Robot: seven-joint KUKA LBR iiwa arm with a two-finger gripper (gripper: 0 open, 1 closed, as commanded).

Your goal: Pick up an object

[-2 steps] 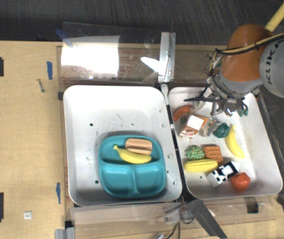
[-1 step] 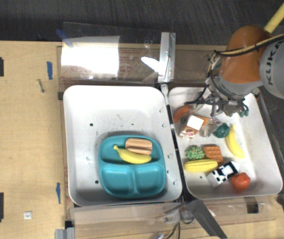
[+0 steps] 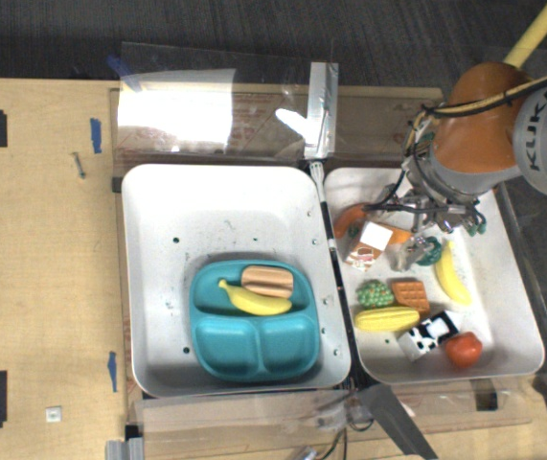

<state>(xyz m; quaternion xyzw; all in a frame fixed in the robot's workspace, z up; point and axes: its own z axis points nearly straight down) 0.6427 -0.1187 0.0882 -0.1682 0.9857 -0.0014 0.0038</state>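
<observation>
While hovering low over the right bin [image 3: 527, 338], claw [image 3: 424, 233] state impossible to tell; yellow banana [image 3: 454, 274] just right and nearer, long axis running far-to-near.

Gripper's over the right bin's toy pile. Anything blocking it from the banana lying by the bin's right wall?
Nothing visible blocks it. The banana lies uncovered just below the gripper, with a teal toy beside its left edge and the right bin wall on its other side.

Grey arm [image 3: 541, 142] from the right; orange-banded wrist [image 3: 474, 127] tilted down; pincer [image 3: 424, 242] low
</observation>
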